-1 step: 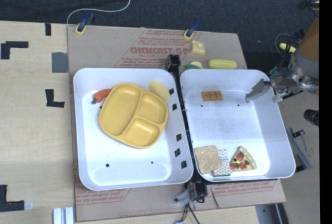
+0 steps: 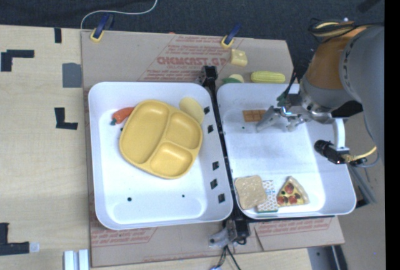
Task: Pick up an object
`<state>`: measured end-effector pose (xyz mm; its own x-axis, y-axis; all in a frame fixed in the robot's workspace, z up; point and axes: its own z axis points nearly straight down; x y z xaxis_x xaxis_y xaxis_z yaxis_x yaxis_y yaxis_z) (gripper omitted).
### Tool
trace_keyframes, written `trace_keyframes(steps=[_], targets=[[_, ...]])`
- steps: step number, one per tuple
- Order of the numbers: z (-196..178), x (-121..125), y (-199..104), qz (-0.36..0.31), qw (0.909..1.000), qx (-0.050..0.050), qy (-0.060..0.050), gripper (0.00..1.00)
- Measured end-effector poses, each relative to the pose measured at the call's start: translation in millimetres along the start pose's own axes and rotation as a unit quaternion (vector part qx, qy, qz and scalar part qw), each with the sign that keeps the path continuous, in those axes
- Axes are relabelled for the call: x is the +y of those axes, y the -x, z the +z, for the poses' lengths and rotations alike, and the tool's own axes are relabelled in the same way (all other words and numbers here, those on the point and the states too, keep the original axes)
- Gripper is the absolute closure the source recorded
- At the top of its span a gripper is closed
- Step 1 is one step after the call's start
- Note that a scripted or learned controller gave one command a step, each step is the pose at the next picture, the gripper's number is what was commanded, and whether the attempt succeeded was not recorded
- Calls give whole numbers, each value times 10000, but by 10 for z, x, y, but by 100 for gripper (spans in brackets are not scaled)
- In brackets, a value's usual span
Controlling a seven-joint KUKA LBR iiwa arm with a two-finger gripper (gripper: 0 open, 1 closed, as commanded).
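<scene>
While your gripper [image 2: 270, 120] hangs low over the right bin [image 2: 325, 200], you cannot tell from this view whether it stands apart or together. Just beside its tip, toward the left bin [image 2: 100, 156], you have a small brown waffle piece [image 2: 252, 116] lying flat, not held. Farther from the tool, at the bin's near edge, you see a tan cracker [image 2: 250, 190] beside a pizza slice [image 2: 292, 192]. Beyond the bin's far rim lies a corn cob [image 2: 267, 77]. Farthest off, across the divider, a yellow divided plate [image 2: 161, 139] rests with an orange carrot [image 2: 122, 114] at its edge.
</scene>
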<state>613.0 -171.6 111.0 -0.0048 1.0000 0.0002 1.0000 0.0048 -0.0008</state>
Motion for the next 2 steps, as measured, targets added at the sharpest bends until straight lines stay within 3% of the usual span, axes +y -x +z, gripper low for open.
trace_keyframes(steps=[1, 2], targets=[[281, 218, -550, -2, 10000, -5, 0, 0], [266, 569, -499, 8, 10000, -6, 13, 0]])
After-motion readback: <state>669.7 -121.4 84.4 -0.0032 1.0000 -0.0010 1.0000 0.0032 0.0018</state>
